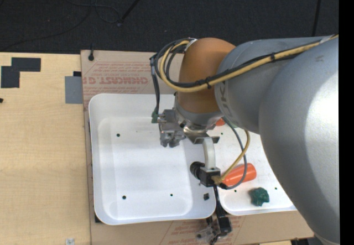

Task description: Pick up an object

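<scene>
Arm (276, 105) reaches in from the right, and its bulk covers most of the right bin (265, 209). Orange band (199, 72) sits above the wrist. Gripper (170, 134) hangs over the left bin (93, 155), near the upper part of that bin's right wall, with bare white floor below it. The wrist hides the gripper from above, so whether it is open or closed cannot be told, and nothing is seen held in it. The likely targets lie in the right bin: an orange object (248, 172), long and rounded, lying on its side near the dividing wall, and a green lump (259, 196) just below it near the front rim. The two are close but apart. A small red-orange sliver (220, 122) shows beside the wrist; what it is cannot be made out. Judgement: the step in hand is choosing a target and getting over it, since the gripper is not above any object. The arm would do well to shift right across the wall between the bins and centre over the orange object. It should close across the narrow width, not along the length, and descend straight. Risks are clipping the dividing wall on the way over, rolling the orange piece, or nudging the green lump. Under the bins lies a cardboard sheet (119, 75) with red print, and pale bench (38, 150) lies to the left, well clear of the work.
</scene>
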Robot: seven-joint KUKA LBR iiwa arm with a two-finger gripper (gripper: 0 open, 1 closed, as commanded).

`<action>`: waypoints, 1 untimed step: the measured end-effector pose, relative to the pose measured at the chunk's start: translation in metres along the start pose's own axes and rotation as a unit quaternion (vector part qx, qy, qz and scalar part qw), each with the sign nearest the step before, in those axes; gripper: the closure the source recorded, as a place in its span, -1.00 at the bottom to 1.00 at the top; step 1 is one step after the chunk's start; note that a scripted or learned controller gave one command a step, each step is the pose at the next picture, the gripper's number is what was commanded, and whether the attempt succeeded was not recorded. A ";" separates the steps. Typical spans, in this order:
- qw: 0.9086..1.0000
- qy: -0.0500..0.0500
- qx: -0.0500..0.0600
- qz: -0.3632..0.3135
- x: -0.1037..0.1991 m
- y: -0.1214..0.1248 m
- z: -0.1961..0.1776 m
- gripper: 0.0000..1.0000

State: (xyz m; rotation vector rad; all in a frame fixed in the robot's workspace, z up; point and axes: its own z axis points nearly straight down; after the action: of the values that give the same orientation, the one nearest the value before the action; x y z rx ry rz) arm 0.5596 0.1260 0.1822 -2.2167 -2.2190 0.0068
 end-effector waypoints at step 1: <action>1.000 -0.001 0.005 -0.003 0.075 -0.070 0.085 1.00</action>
State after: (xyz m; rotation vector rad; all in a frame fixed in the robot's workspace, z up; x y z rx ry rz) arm 0.4889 0.2013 0.0978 -2.2056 -2.2201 0.0199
